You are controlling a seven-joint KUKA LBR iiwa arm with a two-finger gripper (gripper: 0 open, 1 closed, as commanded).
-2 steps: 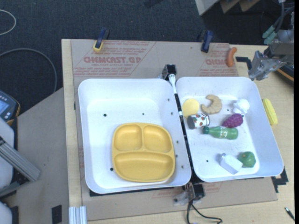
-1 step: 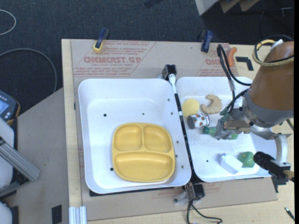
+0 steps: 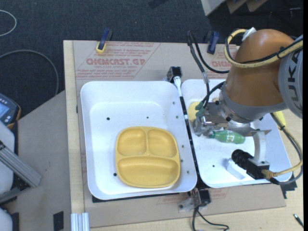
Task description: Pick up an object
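Tool [image 3: 208, 121] low in the right white bin [image 3: 211, 165], grip state impossible to tell. Just right of it, touching or nearly, lay a small green plastic bottle [image 3: 230, 137] on its side. Probably light, slick, roll-prone; best pinched across the body.

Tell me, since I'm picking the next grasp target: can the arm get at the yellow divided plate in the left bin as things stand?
Probably yes. The yellow divided plate lies flat and alone in the left bin, with nothing over it. The arm hangs over the right bin, just across the shared wall.
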